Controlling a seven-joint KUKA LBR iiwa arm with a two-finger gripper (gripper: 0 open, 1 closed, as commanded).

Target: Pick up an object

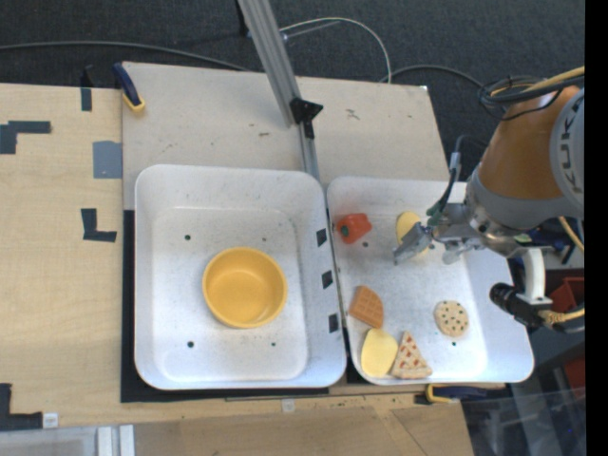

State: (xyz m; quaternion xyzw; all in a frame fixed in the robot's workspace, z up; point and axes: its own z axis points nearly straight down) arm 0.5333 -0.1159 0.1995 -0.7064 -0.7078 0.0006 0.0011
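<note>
A: Camera view, L to R. What's in the left bin [152, 255]?

B: One yellow bowl [244, 286], upright, about mid-bin, a bit toward the front.

A: Right bin [494, 350]?

B: Several small food toys. Red-orange piece [354, 226] near the back-left corner, close to the divider. Pale yellow lump [408, 224] just R of it. Waffle-like brown piece [367, 306] mid-left. At the front edge a yellow wedge [378, 353] w/ a pizza slice [411, 357] touching its right side. Choc-chip cookie [451, 318] on its own, toward the right.

A: Arm?

B: Reaches in from the right, orange band over the bin's back-right. Gripper [415, 247] sits low over the back half of the right bin, just in front of the yellow lump, near touching it.

A: Fingers?

B: Can't tell if spread or closed; the dark metal parts blur together. Nothing visibly pinched between them.

A: Anything lifted?

B: No, all the toys lie on the bin floor.
</note>
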